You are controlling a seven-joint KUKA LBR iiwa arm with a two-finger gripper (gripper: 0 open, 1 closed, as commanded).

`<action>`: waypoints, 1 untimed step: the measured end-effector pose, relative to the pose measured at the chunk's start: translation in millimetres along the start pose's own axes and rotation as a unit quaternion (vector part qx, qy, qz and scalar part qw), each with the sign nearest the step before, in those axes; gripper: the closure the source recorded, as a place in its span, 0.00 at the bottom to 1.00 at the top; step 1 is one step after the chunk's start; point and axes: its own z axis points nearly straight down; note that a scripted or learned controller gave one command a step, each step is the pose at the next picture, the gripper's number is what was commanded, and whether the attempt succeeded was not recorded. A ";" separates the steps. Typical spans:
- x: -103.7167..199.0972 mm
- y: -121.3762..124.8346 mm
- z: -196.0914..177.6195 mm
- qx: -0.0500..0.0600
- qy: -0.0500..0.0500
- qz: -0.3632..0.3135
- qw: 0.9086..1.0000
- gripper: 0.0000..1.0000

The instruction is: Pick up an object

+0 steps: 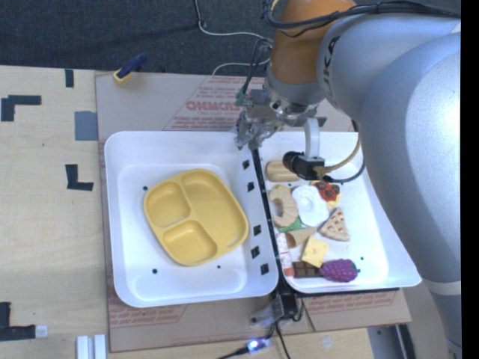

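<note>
Arm (389, 88) comes in from the right, orange band above the wrist, reaching over the top edge of the bins. Gripper (251, 133) sits at the back end of the divider between the two bins, above the wall, near the rear rims. Fingers: cannot tell how far apart they are, too dark and small; nothing visibly between them.

Left bin (123, 200) holds a yellow divided tray (196, 215) with three compartments, lying flat and a bit turned, roughly centred.

Right bin (374, 253) holds a cluster of toy food along its left side: tan bread roll (278, 172) at the back, bagel-like ring (283, 204) below it, white round piece (309, 203) just beside the ring, small red item (328, 192) at its upper right, pizza slice (336, 226), yellow cheese cube (314, 251), purple grapes (339, 270) at the front, a dark brown block (303, 269) touching the grapes' left. All food rests on the bin floor, none lifted.

Worktop (45, 200) is light wood with black marks; blue-yellow item (129, 67) lies at the far edge.
</note>
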 end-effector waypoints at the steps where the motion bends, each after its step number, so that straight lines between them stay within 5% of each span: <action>1: 12.9 7.7 -15.3 -0.001 0.001 -0.001 1.000 1.00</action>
